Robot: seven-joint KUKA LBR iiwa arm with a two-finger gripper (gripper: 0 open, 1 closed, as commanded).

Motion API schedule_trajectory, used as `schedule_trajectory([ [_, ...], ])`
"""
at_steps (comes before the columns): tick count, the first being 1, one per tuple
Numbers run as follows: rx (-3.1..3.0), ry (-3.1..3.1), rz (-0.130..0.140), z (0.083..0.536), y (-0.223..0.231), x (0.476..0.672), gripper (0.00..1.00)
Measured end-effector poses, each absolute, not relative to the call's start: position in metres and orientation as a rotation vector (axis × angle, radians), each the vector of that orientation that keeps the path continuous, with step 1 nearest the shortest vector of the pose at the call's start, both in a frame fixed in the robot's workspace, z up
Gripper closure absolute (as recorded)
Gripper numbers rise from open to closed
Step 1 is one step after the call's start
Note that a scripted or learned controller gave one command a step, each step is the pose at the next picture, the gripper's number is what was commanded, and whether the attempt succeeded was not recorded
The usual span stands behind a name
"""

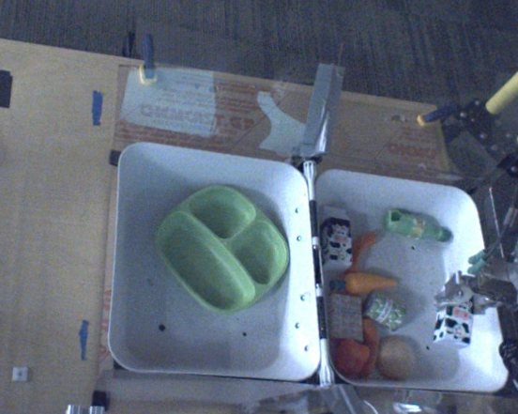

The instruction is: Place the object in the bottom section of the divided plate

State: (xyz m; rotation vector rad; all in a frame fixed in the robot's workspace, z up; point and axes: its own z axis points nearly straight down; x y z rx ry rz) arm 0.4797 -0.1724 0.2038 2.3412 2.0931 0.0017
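- Black-and-white carton (453, 324), cow-patterned, is hanging at the right bin's (479, 372) right side, clamped between the fingers of the gripper (457, 303), its long axis running roughly up-down in view.
- Two shallow white bins are sitting side by side; the left bin (130, 326) is bearing one glossy green divided plate (223, 246) with three sections, tilted diagonally.
- One green bottle (415, 226) is lying sideways at the top.
- Two carrots (369, 283), one red tomato (352, 357), one tan potato (396, 357), one brown block (346, 316) are clustering at bottom left.
- A second cow-patterned carton (336, 242) is resting near the divider.
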Motion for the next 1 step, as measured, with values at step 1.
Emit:
schedule_trajectory([
  [1,2.341,2.093,0.002,0.2039,-0.1724,0.4798,0.00],
])
